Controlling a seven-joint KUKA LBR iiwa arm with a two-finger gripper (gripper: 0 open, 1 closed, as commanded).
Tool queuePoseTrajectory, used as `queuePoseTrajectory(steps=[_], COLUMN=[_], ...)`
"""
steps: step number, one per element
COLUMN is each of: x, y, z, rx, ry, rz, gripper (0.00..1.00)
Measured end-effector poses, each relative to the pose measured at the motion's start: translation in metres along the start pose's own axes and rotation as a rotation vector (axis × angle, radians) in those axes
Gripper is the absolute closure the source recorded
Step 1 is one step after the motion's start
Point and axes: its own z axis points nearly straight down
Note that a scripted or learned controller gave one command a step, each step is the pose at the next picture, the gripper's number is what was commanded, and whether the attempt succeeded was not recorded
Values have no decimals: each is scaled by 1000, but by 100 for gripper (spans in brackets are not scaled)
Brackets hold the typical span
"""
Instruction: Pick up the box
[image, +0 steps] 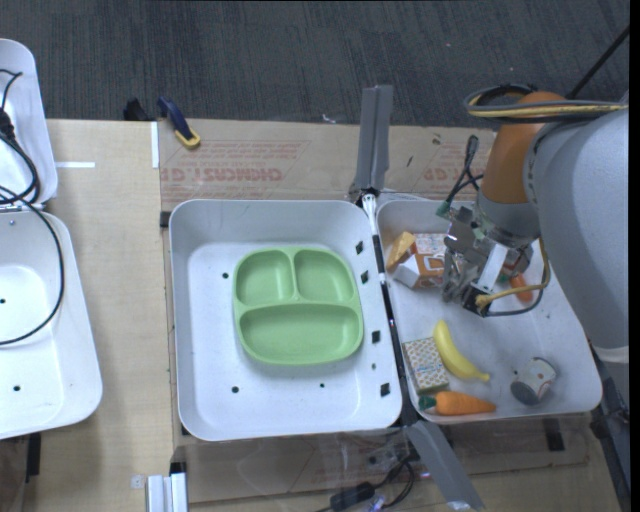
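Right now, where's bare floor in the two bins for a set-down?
Left bin: a bare strip rings the green tray, widest along the near and left walls. Right bin: one open patch between banana, mouse toy and the right wall. Crowded at the far end, where the tool sits by the box.

The arm reached in from the right, its gripper (462, 285) low in the right bin (570, 330), just beside an orange-and-white box (428, 262) and a yellow wedge (401, 248). A banana (457, 353), a carrot (462, 404), a patterned packet (426, 363) and a small grey object (534, 379) lay nearer the front. A green divided plate (297, 305) sat in the left bin (200, 330)
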Motion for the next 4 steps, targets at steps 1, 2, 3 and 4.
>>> queuePoseTrajectory(steps=[1, 2, 3, 4], x=[-24, -9, -3, -3], y=[0, 6, 1, 1], z=[1, 1, 1, 1], rx=[-52, -13, -9, -6], ry=[24, -11, -8, -6], rz=[-325, -214, 13, 21], gripper=[0, 0, 0, 0])
